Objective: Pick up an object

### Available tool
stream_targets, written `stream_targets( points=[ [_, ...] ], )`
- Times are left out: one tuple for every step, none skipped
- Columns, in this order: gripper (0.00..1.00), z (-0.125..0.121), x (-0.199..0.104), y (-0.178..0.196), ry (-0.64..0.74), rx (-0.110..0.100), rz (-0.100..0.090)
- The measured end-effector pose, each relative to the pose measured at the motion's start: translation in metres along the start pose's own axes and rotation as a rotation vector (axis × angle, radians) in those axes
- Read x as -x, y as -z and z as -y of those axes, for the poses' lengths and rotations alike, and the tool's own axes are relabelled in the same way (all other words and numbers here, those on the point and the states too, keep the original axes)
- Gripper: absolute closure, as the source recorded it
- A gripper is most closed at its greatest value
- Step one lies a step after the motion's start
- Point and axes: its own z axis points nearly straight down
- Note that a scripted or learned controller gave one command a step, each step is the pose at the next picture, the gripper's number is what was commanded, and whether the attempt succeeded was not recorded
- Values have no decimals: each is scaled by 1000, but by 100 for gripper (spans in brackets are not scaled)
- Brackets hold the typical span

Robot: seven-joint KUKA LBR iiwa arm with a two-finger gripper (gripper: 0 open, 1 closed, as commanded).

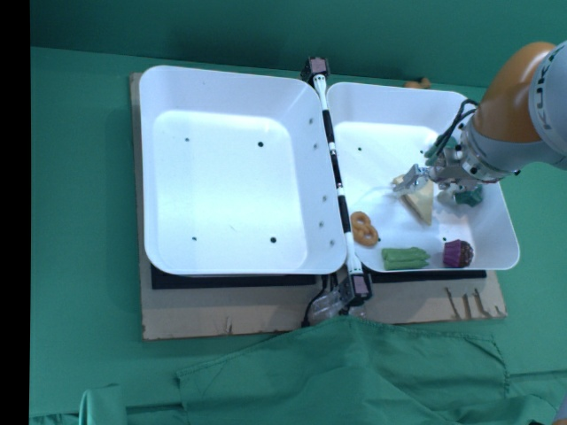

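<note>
My two-finger gripper (413,181) hangs low inside the right-hand shallow white bin (381,113), reaching in from the bin's right side on my grey arm with the orange band (523,78). I cannot tell whether it is apart or together; the metal tip is too small and cluttered to read, and I see nothing clearly caught in it.

Just below and slightly right of the tip lies the pale cream wedge-shaped piece (422,204), its upper corner right at the tip, whether touching I cannot say. Behind the tip, towards my wrist, a small teal block (469,197) sits near the bin's right wall. Below and to the left of the tip, close to the bin's left wall, rests the orange-brown pretzel-shaped toy (363,228). Further below, along the near wall, lie the green pod-like bundle (405,257) and, beside it to the right, the purple ridged cupcake-like piece (458,253); the two are apart from each other.

Well to the left of the tip, across the black-and-white jointed rod (331,149) that runs between the bins, stands the left-hand shallow white bin (159,87). Both bins rest on a brown cardboard sheet (221,312) over green cloth (80,237).
</note>
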Motion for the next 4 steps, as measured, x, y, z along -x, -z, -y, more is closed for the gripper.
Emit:
stream_targets(
  points=[
    [0, 29, -1, 21, -3, -19, -5],
    [0, 70, -33, 0, -5, 3, 6],
    [0, 2, 11, -1, 6, -15, -19],
    [0, 46, -3, 9, -3, -21, -5]
  ],
)
